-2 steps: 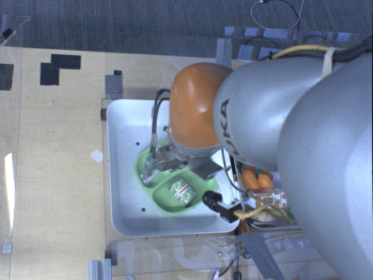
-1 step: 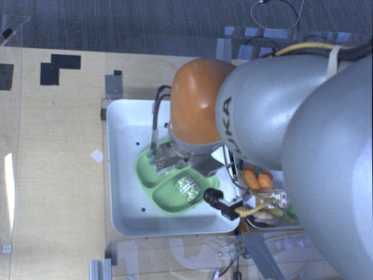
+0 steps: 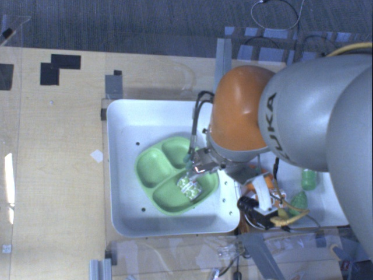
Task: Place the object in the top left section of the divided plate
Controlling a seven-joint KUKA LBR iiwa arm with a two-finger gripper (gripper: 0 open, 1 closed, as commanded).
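One arm, two white bins, and you're right in the middle of the placing step by the look of it. The gripper [image 3: 194, 169] is down over the green divided plate [image 3: 152, 169] in the left bin [image 3: 125, 134], and right at its tip there's a small pale, clear-ish object [image 3: 188, 186] sitting in the plate's big lower section. I can't make out what it actually is, too small and a bit blurry.

So the thing is in or just over the wrong compartment for the job. You want it in the top left section, and as I read the plate that's one of the two smaller ones away from the big one. My guess is the next move has to carry it across a divider ridge and up-left, with enough lift not to snag the ridge or shove the plate around, since the plate just lies loose in the bin.

About the jaws: honestly can't tell. The orange band and the wrist cover most of them from this angle, so whether they're apart, together or pinched on that object isn't something I'd call, nor whether it's held or just lying there.

Right bin [image 3: 329, 212] has some other odds and ends, well clear of this.
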